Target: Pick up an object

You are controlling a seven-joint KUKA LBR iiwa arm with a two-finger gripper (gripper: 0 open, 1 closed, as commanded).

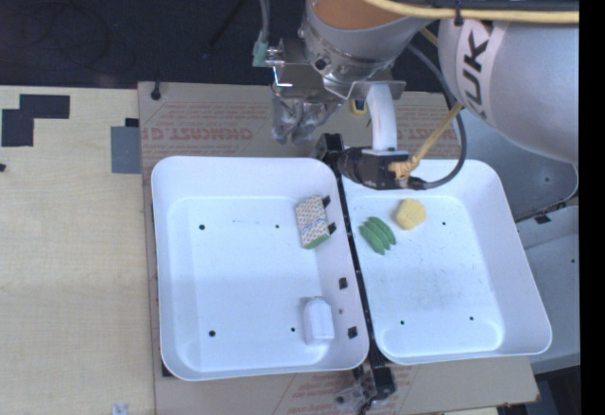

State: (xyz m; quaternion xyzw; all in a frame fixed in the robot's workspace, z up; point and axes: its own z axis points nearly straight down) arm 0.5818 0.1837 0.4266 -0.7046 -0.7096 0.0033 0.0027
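Observation:
The left bin point(180, 243) holds a speckled sponge with a green edge point(312, 221) near its right wall and a small white block point(318, 319) toward the front right. In the right bin point(492, 309) lie a green pod-shaped piece point(377, 234) and a yellow chunk point(410, 213) near the back left. My gripper point(299, 123) hangs over the back rim of the left bin, up and slightly left of the sponge. Nothing shows in its grasp.
The two bins meet along a dark divider with clips point(348, 252). A black cable and a white tube point(383, 125) hang by the wrist over the right bin's back left corner. Brown cardboard point(208, 125) lies behind the bins, a pale bench point(66, 262) to the left.

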